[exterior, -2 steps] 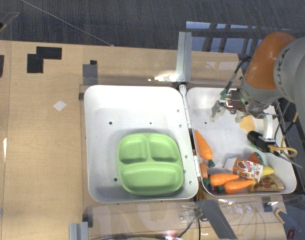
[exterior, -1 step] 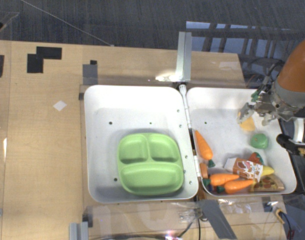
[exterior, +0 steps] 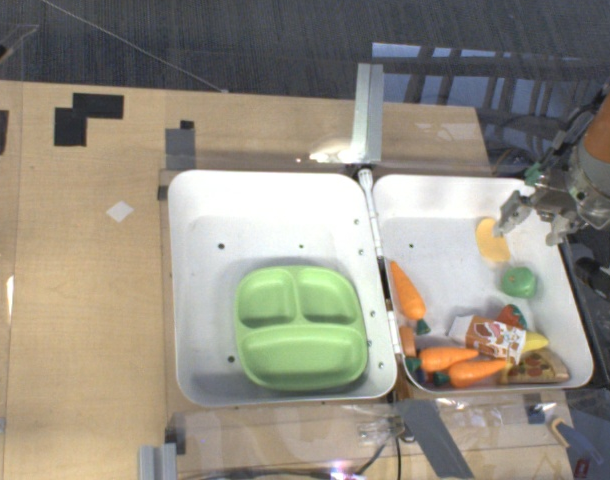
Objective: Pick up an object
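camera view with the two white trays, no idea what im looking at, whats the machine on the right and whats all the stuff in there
This is one camera fixed above a workbench, looking down at a slant. The machine at the right edge is a robot arm; its two-finger gripper is open over the right bin and holds nothing. Just beside its fingers lies a yellow toy piece, with a green round toy a little below. Toy carrots and a small printed carton crowd that bin's lower part. The left bin holds a green divided plate. The arm's job is to pick up one of the objects.
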Motion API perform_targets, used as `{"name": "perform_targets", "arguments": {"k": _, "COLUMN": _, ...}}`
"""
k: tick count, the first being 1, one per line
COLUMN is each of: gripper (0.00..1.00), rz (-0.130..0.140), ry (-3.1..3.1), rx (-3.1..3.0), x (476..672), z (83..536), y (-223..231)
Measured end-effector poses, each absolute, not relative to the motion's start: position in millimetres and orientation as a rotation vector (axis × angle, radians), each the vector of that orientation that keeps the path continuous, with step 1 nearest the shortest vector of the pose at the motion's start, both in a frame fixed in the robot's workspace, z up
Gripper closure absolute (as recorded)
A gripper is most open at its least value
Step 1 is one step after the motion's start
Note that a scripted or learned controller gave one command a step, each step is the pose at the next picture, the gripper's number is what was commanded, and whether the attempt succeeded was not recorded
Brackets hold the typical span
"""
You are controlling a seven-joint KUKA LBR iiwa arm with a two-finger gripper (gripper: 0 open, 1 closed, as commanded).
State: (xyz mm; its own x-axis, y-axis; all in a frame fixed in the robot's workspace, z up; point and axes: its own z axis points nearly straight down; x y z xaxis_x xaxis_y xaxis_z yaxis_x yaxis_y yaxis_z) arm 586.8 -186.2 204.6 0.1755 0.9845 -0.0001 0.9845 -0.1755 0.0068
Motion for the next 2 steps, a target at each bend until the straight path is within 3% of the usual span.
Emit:
{"name": "perform_targets", "arguments": {"k": 1, "gripper": 0.00, "rz": 0.003, "ry": 1.818, "rx": 2.560, "x": 487.4, "z": 112, "y": -199}}
{"name": "perform_targets", "arguments": {"k": 2, "gripper": 0.00, "rz": 0.019, "ry": 1.781, "rx": 2.578, "x": 545.6, "z": 91, "y": -196}}
